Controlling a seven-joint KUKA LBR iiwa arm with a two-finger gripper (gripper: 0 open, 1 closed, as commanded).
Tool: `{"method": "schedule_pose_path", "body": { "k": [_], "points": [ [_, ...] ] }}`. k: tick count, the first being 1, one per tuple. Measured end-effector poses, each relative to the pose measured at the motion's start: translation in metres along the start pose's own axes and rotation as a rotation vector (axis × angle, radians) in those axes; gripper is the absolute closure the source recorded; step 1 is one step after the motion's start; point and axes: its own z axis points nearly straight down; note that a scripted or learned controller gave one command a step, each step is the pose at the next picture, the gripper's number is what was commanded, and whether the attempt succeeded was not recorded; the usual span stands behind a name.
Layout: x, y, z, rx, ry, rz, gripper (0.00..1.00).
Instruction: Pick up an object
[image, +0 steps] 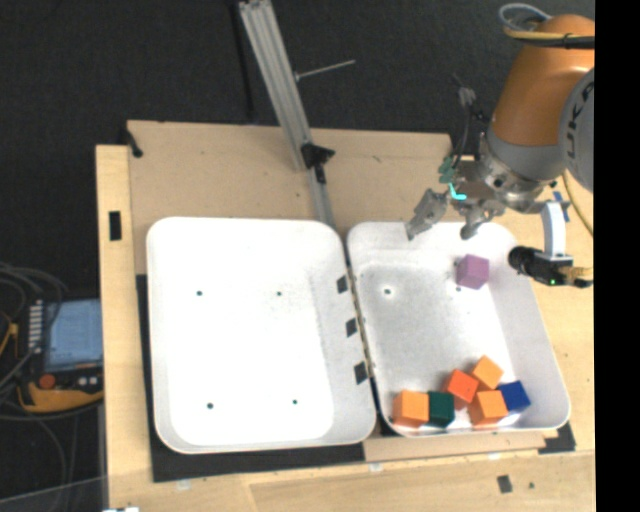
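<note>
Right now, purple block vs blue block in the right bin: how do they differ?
The purple block lies alone near the bin's far end, just below the tool; the blue block sits at the near end, touching an orange block in the cluster. Purple is pale, blue is dark. Both are small cubes of similar size.

My claw hangs over the far edge of the right bin, fingers spread apart with nothing between them. One block sits alone in that bin, just in front of my claw. A bunch of blocks sits huddled at that bin's near edge. The left bin lies right beside it, touching.
</note>
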Motion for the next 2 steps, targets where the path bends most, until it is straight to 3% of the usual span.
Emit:
{"method": "schedule_pose_path", "body": {
  "k": [1, 2],
  "points": [
    [0.000, 0.001, -0.003, -0.005, -0.001, -0.001, 0.00],
    [0.006, 0.004, 0.044, 0.000, -0.003, -0.001, 0.00]
  ]
}}
